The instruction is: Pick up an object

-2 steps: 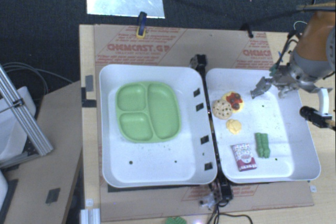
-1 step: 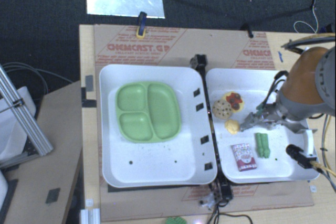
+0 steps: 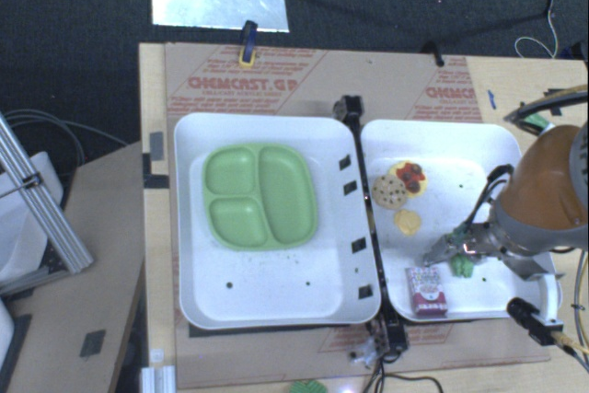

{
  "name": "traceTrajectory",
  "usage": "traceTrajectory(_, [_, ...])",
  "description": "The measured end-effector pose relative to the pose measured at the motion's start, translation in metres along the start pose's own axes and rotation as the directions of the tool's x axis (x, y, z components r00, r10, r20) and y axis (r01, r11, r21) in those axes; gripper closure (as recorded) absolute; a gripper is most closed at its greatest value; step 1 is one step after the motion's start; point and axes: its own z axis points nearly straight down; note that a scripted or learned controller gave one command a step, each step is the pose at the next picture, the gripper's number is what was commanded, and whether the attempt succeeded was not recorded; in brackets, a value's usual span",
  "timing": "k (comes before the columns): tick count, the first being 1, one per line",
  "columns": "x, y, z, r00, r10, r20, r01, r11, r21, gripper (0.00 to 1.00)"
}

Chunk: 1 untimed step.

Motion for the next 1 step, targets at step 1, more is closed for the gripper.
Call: traceTrajectory(1, [-0.0011, 0.0046, -0.0121, 1.000, -0.002, 0.004, 0.002, 1.000, -0.010, 1.00])
